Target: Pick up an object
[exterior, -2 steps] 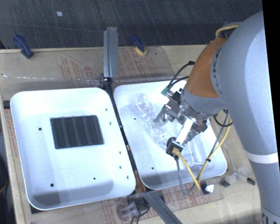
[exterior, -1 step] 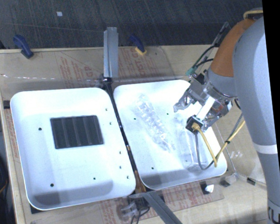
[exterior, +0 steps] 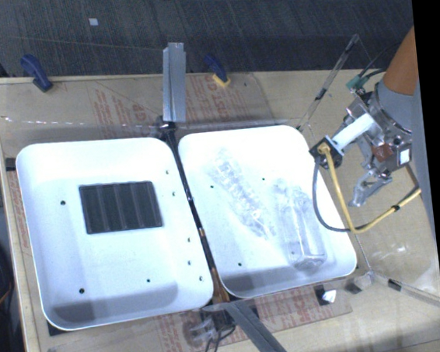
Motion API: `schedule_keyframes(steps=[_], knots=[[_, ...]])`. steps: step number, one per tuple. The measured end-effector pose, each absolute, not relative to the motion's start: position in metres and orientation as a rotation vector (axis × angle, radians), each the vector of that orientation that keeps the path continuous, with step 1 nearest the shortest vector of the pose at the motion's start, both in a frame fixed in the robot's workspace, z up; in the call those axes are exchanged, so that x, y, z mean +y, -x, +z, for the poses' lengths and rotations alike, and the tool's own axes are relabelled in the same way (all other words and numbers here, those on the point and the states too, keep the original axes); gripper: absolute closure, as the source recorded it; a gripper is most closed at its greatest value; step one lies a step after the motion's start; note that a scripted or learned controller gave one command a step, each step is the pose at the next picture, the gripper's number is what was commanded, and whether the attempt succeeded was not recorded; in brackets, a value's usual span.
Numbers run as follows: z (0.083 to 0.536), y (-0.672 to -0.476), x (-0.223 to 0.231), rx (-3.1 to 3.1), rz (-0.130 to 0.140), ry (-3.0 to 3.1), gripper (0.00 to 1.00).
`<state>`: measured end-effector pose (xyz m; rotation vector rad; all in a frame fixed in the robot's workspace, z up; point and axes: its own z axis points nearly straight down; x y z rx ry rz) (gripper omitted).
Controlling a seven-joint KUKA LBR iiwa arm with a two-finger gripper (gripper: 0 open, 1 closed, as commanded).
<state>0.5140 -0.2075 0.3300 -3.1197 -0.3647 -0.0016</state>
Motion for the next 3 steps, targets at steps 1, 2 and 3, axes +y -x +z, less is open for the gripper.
schedule_keyframes(steps=[1,2,3], knots=[[0.221,-0.495,-0.205,-0.336,0.007,3.118,0.0],[0.23,-0.496,-0.203,-0.353,0.011,3.113,1.0],[0.294,-0.57,-0.189,-0.328,0.004,3.122,1.0]])
